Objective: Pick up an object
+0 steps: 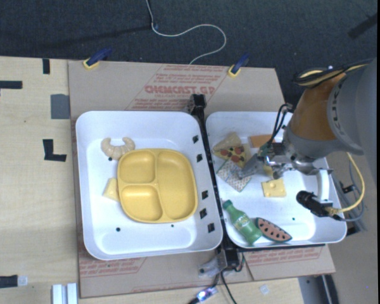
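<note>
Nearest the camera, along the front of the right bin (316,236), lie a green bottle (241,222) and a watermelon slice (273,228), touching or nearly so. Just behind them sits a yellow cheese wedge (273,188), and beyond that a pizza slice (232,150) above a grey waffle-patterned piece (236,177). The hand (266,158) hangs low over this cluster, between pizza and cheese; its tips are dark and blurred, so I cannot tell how wide it stands, and nothing shows between them. My reading is that the reach is under way, with no object picked yet. Next it must settle on one item, perhaps the cheese, and close squarely on it. In the left bin (92,170) a yellow divided plate (157,185) rests, with a croissant (116,146) behind. Farther back, red lettering on the cardboard (177,87) is too faint to read.
</note>
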You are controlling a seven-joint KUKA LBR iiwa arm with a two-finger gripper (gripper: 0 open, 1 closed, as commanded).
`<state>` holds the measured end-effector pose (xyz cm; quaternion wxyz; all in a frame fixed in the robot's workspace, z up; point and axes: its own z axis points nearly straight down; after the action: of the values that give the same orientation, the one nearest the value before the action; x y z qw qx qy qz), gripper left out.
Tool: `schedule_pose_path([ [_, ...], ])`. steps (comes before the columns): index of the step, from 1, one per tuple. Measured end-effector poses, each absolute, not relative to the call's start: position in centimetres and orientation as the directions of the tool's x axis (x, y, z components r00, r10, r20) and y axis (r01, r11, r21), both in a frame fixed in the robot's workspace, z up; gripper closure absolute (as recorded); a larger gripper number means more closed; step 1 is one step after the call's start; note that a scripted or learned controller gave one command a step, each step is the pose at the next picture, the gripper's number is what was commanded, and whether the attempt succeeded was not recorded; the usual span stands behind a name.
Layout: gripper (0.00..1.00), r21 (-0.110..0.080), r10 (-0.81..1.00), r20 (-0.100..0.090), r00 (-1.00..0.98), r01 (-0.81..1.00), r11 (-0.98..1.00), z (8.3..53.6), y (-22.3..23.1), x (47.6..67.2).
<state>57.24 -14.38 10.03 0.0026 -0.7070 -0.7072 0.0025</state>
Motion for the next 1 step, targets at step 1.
schedule_pose_path([
  [1,0.00,0.002,1.000,0.000,-0.002,1.000,0.002,8.78,-14.41,57.41],
])
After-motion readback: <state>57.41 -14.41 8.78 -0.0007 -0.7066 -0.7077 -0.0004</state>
